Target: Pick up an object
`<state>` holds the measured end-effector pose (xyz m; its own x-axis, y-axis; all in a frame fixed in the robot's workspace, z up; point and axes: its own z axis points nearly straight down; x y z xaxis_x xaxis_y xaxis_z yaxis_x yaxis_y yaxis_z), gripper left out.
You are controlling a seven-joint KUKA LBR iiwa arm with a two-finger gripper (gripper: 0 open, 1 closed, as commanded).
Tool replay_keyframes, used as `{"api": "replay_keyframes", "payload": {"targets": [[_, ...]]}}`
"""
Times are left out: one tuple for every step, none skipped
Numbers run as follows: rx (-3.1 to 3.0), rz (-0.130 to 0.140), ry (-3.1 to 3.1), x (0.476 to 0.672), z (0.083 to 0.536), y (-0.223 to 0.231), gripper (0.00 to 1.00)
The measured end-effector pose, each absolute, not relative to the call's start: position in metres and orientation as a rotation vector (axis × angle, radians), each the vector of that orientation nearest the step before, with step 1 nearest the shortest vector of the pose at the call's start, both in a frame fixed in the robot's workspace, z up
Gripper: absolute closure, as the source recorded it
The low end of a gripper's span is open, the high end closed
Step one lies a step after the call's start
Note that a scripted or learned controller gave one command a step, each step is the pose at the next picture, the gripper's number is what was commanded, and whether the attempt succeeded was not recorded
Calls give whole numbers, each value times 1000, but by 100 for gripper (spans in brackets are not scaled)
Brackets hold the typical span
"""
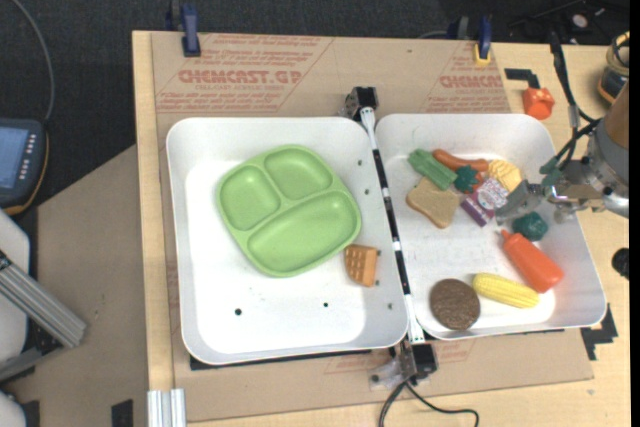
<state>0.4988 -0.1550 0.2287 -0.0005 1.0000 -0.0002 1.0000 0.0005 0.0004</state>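
Teal toy (pixel 531 226) beside end effector (pixel 520 203)

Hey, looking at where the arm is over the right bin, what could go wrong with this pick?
The gripper is down among crowded toys: a purple packet, a dark green piece and an orange carrot lie close together, so it may nudge or catch more than one. It also works near the right bin's far wall, so a push could wedge things there.

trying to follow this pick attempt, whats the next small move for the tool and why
Probably a short straight descent. The tool sits in the right bin, over a dark green piece just above the orange carrot, with nothing visibly between its fingers. Its finger state is unclear from this angle.
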Motion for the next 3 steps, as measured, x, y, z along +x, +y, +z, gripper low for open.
{"api": "replay_keyframes", "payload": {"targets": [[2223,-5,2231,561,120,-140,0],[2213,5,2217,621,85,-182,0],[2215,3,2220,618,96,-180,100]]}}
